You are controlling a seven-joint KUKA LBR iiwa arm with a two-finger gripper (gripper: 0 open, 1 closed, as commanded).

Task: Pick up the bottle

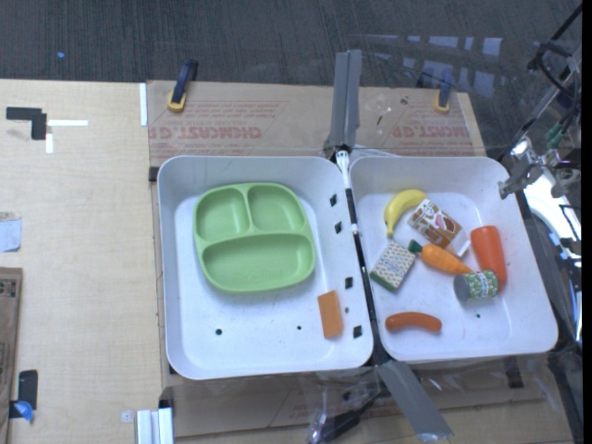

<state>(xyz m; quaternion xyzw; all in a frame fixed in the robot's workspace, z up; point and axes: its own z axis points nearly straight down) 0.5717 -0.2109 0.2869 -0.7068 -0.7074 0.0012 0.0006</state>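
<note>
The bottle has an orange-red body and a patterned green-grey cap end. It lies on its side near the right wall of the right bin, cap toward the front. A carrot lies just left of it, its tip close to the cap. My gripper hangs at the right bin's far right corner, above the rim and well behind the bottle. It is apart from every object.
The right bin also holds a banana, a small carton, a speckled box and a sausage. The left bin holds a green divided plate and an orange block.
</note>
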